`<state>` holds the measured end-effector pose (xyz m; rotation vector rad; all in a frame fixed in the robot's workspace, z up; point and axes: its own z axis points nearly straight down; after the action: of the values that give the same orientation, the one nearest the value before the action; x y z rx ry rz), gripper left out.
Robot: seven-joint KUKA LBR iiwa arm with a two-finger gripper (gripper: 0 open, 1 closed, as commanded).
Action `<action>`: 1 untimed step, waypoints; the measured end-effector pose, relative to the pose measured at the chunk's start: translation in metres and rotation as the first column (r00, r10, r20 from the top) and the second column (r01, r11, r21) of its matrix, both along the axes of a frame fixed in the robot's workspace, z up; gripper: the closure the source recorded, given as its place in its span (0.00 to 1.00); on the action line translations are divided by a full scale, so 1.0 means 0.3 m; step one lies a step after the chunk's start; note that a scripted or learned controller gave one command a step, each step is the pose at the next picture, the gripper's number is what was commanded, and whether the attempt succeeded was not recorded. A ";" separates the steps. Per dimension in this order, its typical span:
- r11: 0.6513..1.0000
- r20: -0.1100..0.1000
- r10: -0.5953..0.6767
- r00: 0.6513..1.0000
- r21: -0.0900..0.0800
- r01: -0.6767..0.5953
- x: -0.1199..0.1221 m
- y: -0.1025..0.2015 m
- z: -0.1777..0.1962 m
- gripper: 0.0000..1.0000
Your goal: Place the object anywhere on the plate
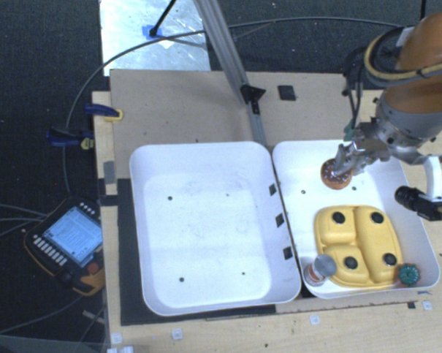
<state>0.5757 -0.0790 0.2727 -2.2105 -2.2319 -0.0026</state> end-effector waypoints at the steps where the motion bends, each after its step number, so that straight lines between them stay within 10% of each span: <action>1: 1.000 0.002 0.001 1.000 0.000 -0.001 0.031 0.166 0.006 1.00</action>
<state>0.5848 -0.0293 0.2746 -2.2105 -2.2332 -0.0048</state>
